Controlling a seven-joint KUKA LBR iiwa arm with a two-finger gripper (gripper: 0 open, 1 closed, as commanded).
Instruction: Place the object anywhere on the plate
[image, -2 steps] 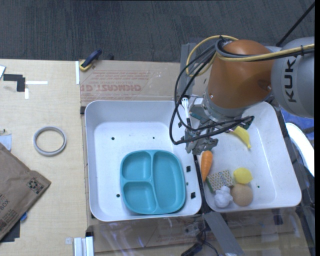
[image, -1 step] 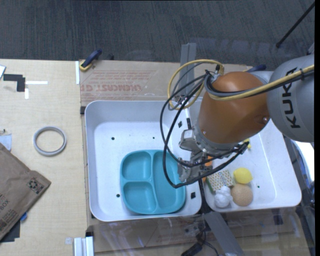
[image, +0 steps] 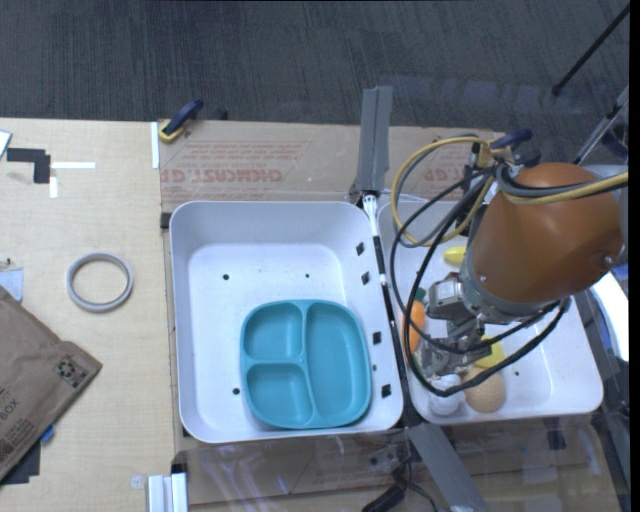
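On the worktop: two shallow white bins side by side, cardboard sheet behind them, pretty ordinary setup.
Left bin (image: 200, 300): holds the teal plate (image: 305, 363), one of those three-compartment ones, lying flat toward the near right part of the bin. Nothing sitting in any of its sections.
Right bin (image: 575, 385): that's where the arm (image: 545, 240) is parked, big orange band blocking most of what's underneath, cables looping all around it.
Jaws (image: 455, 350): down low in the right bin near its left wall, but honestly I can't tell if they're open or closed, too much cable and wrist in the way.
Object: a tan egg-looking thing (image: 486, 394) rests on the right bin's floor near the front edge, just beside the jaws. Bits of orange (image: 415, 328) and yellow (image: 456, 256) stuff peek out around the wrist too, can't make out what they are.
Off to the left: a roll of tape (image: 100, 281) and a brown paper bag (image: 35, 375) on the worktop, well apart from the bins.
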